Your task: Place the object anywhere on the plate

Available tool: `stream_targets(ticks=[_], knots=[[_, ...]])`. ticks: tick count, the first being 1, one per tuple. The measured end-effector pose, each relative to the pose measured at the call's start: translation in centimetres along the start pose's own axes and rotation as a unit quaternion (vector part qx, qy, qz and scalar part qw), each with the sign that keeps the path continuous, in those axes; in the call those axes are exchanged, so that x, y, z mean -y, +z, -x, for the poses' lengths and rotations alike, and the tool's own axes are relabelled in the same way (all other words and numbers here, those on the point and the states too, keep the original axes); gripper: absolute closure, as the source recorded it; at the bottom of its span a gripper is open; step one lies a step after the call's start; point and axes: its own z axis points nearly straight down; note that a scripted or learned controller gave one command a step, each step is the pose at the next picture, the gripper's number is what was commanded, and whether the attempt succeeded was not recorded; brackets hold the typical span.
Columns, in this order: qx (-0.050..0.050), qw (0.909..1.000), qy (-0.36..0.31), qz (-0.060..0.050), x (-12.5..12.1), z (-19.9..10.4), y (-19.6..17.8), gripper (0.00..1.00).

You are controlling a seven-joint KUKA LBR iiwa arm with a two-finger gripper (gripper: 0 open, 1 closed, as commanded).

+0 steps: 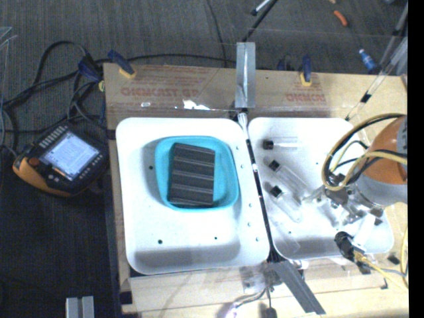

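Dark carpet surrounds the wooden surface (199, 88) bearing two white bins. On the blue plate (228, 177) in the left bin (132, 230) a dark ribbed block (192, 174) already lies flat, well inside the rim, probably the task's object delivered. The arm (387, 171) hangs over the right bin (298, 244); jaws' state: cannot tell.

Left white bin (132, 244): shallow, rounded corners, at centre-left of the bench. Right white bin (291, 244): touching the left bin's 3 o'clock edge. Wooden bench (172, 91): bare strip with reversed red lettering at the bins' 12 o'clock. Blue clamps (119, 63): on the bench's far edge, 11 and 1 o'clock. Teach pendant (63, 161): lit screen, orange-and-black casing, on dark carpet at 9 o'clock, well apart from the bins. Black cables (50, 61): looped at the pendant's 12 o'clock.
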Motion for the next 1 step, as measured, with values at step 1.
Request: stream_targets(ticks=[1], knots=[[0.002,0.9993,-0.037,-0.002,-0.08,-0.28,-12.41,0.0]])
